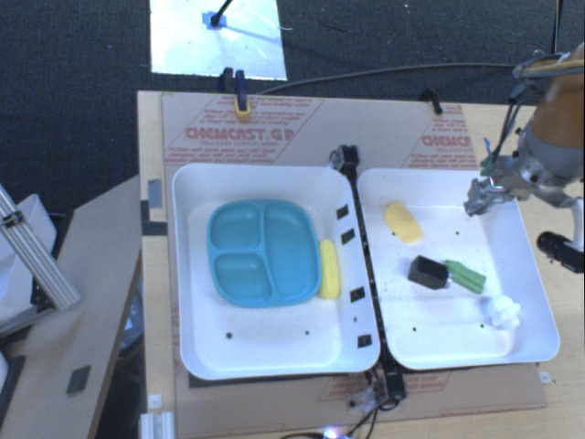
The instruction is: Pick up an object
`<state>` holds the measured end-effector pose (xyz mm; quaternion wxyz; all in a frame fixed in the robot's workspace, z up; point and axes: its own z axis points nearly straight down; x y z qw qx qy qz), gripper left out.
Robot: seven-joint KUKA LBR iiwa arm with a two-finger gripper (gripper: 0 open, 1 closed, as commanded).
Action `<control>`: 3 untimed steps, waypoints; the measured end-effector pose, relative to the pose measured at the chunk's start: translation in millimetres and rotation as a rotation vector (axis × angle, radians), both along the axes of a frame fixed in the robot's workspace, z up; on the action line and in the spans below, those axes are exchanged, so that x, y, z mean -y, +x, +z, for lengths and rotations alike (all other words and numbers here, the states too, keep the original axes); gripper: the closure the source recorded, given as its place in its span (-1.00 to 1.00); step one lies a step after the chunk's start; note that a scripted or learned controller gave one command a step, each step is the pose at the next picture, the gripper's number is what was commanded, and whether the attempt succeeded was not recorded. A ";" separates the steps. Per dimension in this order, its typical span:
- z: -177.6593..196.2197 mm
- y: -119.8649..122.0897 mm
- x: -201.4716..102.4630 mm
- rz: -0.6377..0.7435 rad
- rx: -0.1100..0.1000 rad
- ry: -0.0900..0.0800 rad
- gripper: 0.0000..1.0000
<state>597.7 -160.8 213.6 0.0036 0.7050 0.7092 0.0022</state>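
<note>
The right bin (pixel 526 245) holds a yellow block (pixel 402 222) near its back left, a black object (pixel 427 272) with a green piece (pixel 466 276) touching its right side in the middle, and a small white crumpled object (pixel 500 312) at the front right. My gripper (pixel 482 196) hangs over the back right part of this bin, above and to the right of the yellow block. Nothing shows between its fingers, and it is too small and blurred to read their state.
The left bin (pixel 196 337) holds a blue divided plate (pixel 260 251) with a yellow banana-like piece (pixel 329 269) along its right edge. Black clips line the divider (pixel 363 273) between the bins. A clamp (pixel 240 92) sits at the board's back edge.
</note>
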 end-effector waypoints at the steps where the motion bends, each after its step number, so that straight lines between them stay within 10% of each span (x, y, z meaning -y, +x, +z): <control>1: 44.1 -1.0 1.9 0.000 -0.002 0.000 1.00; 3: 36.7 -2.7 -107.5 0.005 -0.005 0.004 1.00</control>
